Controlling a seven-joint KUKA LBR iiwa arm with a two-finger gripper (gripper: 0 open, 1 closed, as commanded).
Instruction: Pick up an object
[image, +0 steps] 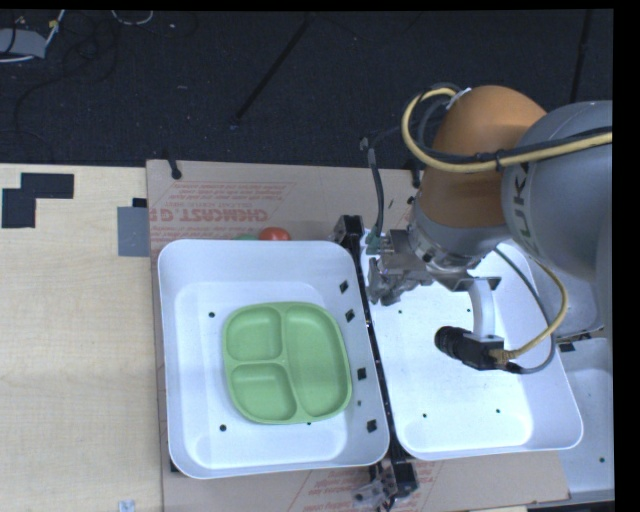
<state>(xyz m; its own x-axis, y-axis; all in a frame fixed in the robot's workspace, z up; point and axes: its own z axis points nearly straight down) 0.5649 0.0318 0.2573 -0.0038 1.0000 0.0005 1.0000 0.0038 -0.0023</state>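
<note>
A pale green divided plate (287, 362) lies flat in the left bin (190, 290), roughly in the middle of its floor and a little toward the near-right corner. It is a rounded rectangle of moulded plastic with a raised rim and three compartments: one long section along its right side and two smaller ones stacked on its left. Its long axis runs from the far side of the bin toward the near side, tilted slightly so the far end leans left. It touches none of the bin walls.

The grey arm (560, 190) with its orange band (480, 140) reaches in from the right over the right bin (480, 420). The claw (385, 280) sits low at the far-left corner of that bin, just beside the divider between the two bins, well apart from the plate. Whether it is released or clenched cannot be told from this angle. A small red-orange object (274, 235) peeks out behind the left bin's far wall, on the cardboard (240, 205) covering the table (70, 350).
</note>
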